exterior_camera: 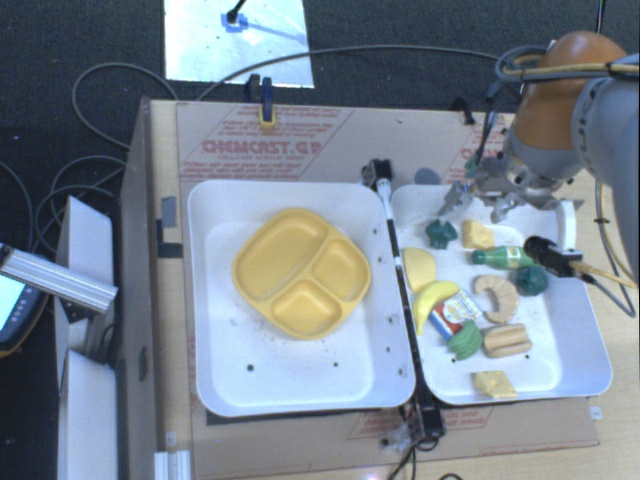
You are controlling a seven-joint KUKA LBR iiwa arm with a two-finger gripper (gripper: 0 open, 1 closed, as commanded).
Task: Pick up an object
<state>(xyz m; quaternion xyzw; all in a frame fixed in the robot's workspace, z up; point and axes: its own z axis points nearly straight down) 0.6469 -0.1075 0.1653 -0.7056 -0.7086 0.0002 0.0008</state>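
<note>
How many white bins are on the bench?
2. The left bin holds a yellow tray; the right bin holds the small food items.

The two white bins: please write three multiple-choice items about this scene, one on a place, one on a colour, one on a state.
1. Where does the yellow divided plate lie?
A. in the left bin
B. in the right bin
C. on the floor

2. What colour is the banana?
A. red
B. yellow
C. blue

3. How does the small green bottle rest?
A. upright
B. hanging from the gripper
C. lying on its side

Answers: 1 A, the plate sits inside the left bin. 2 B, the banana is plainly yellow. 3 C, the bottle lies flat on the right bin's floor, apart from the gripper above it.
</note>
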